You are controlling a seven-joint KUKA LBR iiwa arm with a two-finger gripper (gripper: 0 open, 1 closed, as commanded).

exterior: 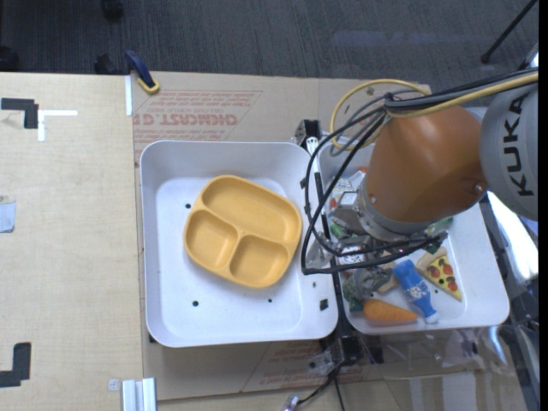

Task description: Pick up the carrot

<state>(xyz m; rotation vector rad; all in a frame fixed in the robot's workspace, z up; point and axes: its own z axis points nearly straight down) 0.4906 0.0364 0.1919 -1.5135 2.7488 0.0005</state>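
The carrot (390,312) lies in the right-hand bin (490,302), close to that bin's near wall and toward its left side. Its long axis runs roughly parallel to the near wall, tilted only slightly, with the thicker end to the left.

The arm (425,174) stands directly above the right-hand bin, and its orange wrist band hides the gripper from the camera. The state of the tool cannot be determined from this view.

Governing relation: the carrot lies toward the near edge of the view from the wrist, just beyond the lower rim of the orange band and a little to its left. Judged from this, the tool must shift toward the near wall before it descends.

Adjacent items:
- A blue wrapped packet (415,287) lies just beside the carrot on its right, angled across its right end, apparently touching or almost touching.
- A toy pizza slice (443,272) lies farther right, apart from the carrot.
- Small dark items sit near the carrot's left end; they are too small to identify.

A grasp across the carrot's short axis appears the suitable approach. The near wall and the packet leave little clearance on two sides.

The left-hand bin (163,255) holds a yellow divided tray (244,229), well apart from the carrot.
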